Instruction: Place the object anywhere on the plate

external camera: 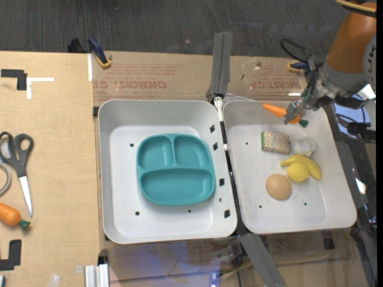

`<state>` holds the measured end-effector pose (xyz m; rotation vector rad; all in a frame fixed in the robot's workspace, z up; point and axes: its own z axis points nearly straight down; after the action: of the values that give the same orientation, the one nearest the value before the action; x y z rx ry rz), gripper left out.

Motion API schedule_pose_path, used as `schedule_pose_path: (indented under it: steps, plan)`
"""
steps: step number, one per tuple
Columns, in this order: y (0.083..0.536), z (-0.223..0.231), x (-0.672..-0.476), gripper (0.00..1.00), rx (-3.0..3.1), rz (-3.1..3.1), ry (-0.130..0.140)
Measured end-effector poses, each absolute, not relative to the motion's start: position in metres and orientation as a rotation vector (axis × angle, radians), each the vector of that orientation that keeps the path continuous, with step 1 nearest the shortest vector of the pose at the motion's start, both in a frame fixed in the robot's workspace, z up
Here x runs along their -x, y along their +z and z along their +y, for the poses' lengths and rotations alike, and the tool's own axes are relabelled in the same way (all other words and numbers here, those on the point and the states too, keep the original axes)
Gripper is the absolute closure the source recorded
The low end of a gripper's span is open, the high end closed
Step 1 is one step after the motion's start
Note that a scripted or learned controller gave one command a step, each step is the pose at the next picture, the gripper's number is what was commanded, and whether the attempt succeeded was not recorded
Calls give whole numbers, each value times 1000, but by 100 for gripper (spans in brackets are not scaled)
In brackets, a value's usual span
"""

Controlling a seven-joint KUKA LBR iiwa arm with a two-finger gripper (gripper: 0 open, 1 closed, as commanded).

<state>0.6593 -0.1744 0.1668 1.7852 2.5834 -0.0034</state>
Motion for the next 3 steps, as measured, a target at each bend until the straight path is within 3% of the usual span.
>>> schedule_pose_path:
  steps: [1,2,3]
  plan:
    - [192,-56,-649,100,-1769,2596,0]
    - [191,-2,-567,100,-1794,2580,-3]
    - [191,-2,-567,0,-1795,2579,-3]
